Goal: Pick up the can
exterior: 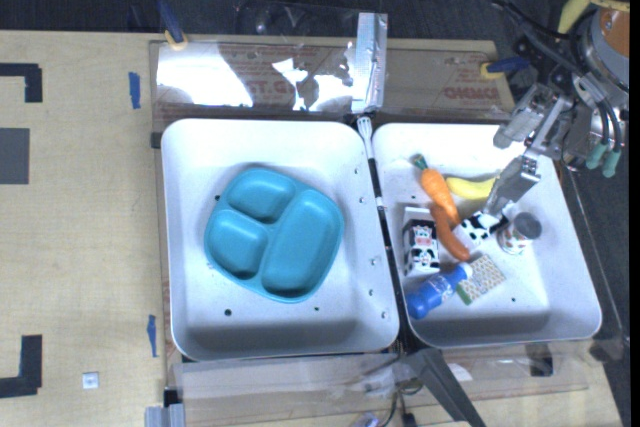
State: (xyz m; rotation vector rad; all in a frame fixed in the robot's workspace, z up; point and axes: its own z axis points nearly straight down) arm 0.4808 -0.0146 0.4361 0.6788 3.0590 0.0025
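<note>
Your end effector [497, 207] hangs over the right bin [575, 300], reaching in from the right edge of the camera view, its grey fingers angled down and to the left. Whether those fingers are parted or closed you cannot tell from this slant (they merge into one dark shape at the tip), and nothing shows between them.

Just beside the tip, to its right, lies the can [519, 232], a small piece with a round silvery end, resting on the bin floor near the right wall. On the tip's other side sits a black-and-white cow-patterned item [480, 229]. Further left an orange carrot [441, 206] runs diagonally, with a yellow banana [470, 185] behind it, near the end effector's shaft. A small white carton [421, 249] lies next to the carrot's lower end, a blue bottle [433, 292] lies tilted toward the front of the bin, and a checkered packet [482, 278] touches the bottle's cap end.

Across the divider, the left bin [190, 150] carries a blue sectioned plate [273, 232]. Both bins rest on the wooden table [70, 215].
</note>
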